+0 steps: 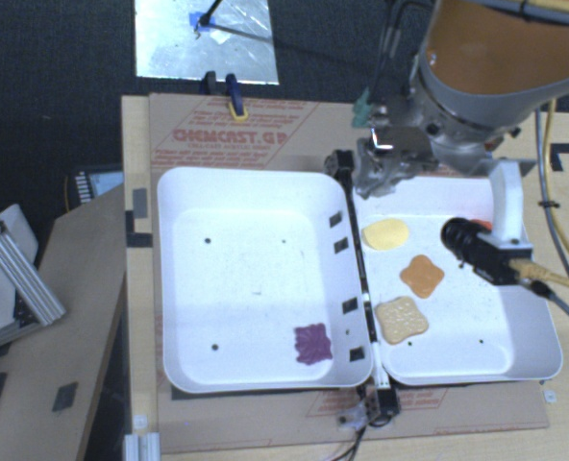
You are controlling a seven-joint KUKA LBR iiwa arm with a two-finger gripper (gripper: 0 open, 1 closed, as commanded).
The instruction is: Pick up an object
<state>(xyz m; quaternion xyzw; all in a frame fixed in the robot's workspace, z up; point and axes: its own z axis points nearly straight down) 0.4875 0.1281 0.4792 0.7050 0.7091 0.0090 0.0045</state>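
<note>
— Anything picked up yet?
— No. The gripper [373, 182] hangs over the right bin's [530, 349] far corner; the yellow piece [386, 234], orange piece [422, 276] and tan cracker [401, 319] lie in it.
— Grip state?
— Cannot tell.

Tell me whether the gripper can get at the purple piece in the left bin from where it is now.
Probably yes. The purple piece lies alone near the left bin's front right corner, with nothing on or beside it. The gripper hangs over the right bin's back left corner, so it must cross the divider.

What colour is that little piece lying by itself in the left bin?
Purple, seen in the camera view.
</note>
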